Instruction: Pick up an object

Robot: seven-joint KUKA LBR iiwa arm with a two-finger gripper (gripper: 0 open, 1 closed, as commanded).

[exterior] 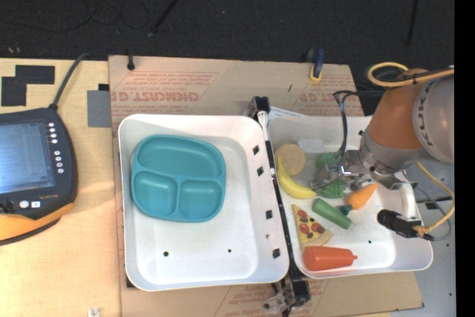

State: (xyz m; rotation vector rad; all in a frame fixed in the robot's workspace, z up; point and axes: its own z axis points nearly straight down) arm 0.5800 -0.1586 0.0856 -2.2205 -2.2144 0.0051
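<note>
Camera view has my claw low in the right bin, over the green broccoli. Its grip I cannot tell. The carrot lies just right of it, the banana to its left, the cucumber just below.

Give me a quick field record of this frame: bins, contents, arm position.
left bin: shallow white plastic bin holding a teal three-compartment plastic tray
right bin: shallow white plastic bin holding toy food
right bin contents: yellow banana, round tan cookie, pizza slice, red-orange sausage, green cucumber, orange carrot, green leafy piece
arm: claw low over the right bin's middle, among the greens
grasp: cannot tell
</note>
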